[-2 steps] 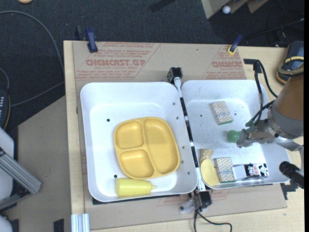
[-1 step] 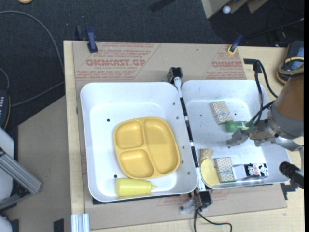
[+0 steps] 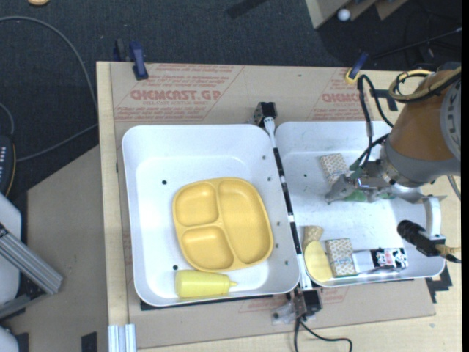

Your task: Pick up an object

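The surface (image 3: 190,86) carries two shallow white bins side by side. The left bin (image 3: 139,196) holds two items: one yellow divided plate (image 3: 222,223) with three compartments at its centre, and one yellow bottle (image 3: 203,284) lying on its side at 6 o'clock from the plate, near the bin's front wall. The right bin (image 3: 308,141) holds one patterned block (image 3: 333,165) toward 12 o'clock, a second patterned block (image 3: 341,257) toward 6 o'clock, one yellow banana-shaped piece (image 3: 316,261) just beside that second block at its 9 o'clock, and one black-and-white item (image 3: 386,259) at its 3 o'clock. The claw (image 3: 344,190) sits low in the right bin, near the upper block at its 5 o'clock. Whether the claw is open or closed cannot be determined.
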{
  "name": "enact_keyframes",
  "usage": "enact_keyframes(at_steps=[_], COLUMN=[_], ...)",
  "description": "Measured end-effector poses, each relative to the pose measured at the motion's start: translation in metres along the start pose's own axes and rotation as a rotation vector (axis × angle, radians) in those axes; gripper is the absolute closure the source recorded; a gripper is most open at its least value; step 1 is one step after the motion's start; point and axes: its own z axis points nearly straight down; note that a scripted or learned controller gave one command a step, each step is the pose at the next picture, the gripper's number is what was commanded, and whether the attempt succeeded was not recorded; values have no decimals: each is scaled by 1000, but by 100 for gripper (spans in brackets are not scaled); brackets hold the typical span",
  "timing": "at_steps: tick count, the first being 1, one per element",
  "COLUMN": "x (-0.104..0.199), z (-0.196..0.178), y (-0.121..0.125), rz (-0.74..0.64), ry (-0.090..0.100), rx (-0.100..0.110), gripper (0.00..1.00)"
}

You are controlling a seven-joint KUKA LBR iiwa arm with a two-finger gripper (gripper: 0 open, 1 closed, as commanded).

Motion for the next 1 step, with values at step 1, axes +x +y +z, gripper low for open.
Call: enact_keyframes(at_steps=[1], x=[-46], z=[43], y=[34], rz=[0], ry=[1], rx=[2], gripper=[0])
